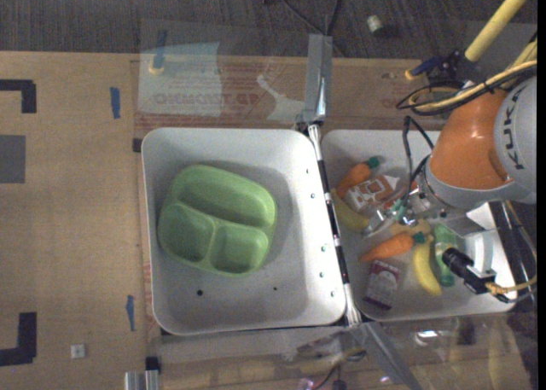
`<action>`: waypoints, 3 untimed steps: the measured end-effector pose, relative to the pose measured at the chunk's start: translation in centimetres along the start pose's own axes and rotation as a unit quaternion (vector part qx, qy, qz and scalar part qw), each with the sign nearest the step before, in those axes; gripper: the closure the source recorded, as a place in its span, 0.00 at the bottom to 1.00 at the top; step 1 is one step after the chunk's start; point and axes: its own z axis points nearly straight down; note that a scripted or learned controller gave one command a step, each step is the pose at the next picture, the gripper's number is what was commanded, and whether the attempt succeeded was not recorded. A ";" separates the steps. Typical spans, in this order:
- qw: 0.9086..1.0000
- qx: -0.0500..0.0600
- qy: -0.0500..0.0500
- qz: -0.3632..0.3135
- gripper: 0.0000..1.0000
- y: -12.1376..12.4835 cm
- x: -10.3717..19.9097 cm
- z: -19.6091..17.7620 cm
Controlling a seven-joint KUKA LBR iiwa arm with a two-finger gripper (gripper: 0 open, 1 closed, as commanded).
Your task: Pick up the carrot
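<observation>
While the gripper hangs over the right bin, its claw state impossible to tell, the carrot lies just near of it, so the approach seems underway; next, descend squarely.

Grey arm, orange wrist band

A tan bench carries two shallow white bins — the left bin just beside the right bin, their rims meeting. Left of the left bin, blue tape strips and black corner marks lie on the bench.
</observation>
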 end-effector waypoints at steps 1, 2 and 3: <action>1.000 -0.002 -0.001 0.001 1.00 0.1 -0.1 -1.0; 0.999 0.009 0.005 0.035 1.00 -2.0 5.8 -9.1; 0.976 0.010 0.003 0.215 1.00 5.4 8.6 -11.9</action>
